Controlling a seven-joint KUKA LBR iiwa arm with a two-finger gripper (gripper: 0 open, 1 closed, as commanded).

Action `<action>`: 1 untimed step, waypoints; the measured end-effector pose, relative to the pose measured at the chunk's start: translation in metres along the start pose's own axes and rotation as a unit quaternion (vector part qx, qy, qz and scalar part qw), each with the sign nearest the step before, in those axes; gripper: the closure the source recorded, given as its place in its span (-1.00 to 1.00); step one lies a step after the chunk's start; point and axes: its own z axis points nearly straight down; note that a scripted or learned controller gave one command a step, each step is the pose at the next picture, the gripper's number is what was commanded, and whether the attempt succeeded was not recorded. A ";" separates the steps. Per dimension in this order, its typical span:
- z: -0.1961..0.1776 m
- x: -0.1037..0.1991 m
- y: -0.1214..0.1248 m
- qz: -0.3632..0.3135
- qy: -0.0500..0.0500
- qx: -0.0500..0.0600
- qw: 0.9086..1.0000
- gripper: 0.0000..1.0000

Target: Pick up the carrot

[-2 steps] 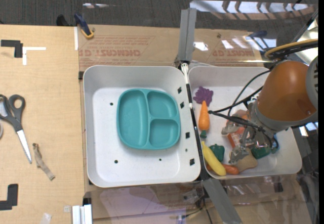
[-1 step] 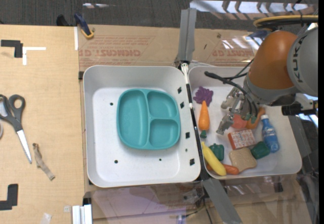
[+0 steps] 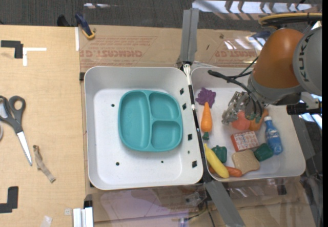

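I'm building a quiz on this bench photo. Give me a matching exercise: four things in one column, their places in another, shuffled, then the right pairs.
Things:
1. carrot
2. teal divided plate
3. scissors
4. banana

Places:
A. on the wooden bench, left of both bins
B. right bin, front left corner
C. left bin
D. right bin, along its left wall, below the purple grapes

Pairs: 1-D, 2-C, 3-A, 4-B

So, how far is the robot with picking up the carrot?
Nothing looks done yet: the carrot lies in the right bin, near its left wall. The gripper hangs to the carrot's right, above other toys and apart from it. Reaching, grasping and lifting remain.
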 end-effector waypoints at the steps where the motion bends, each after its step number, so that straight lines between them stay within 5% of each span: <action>1: -0.053 0.019 -0.013 -0.097 0.002 0.000 0.995 1.00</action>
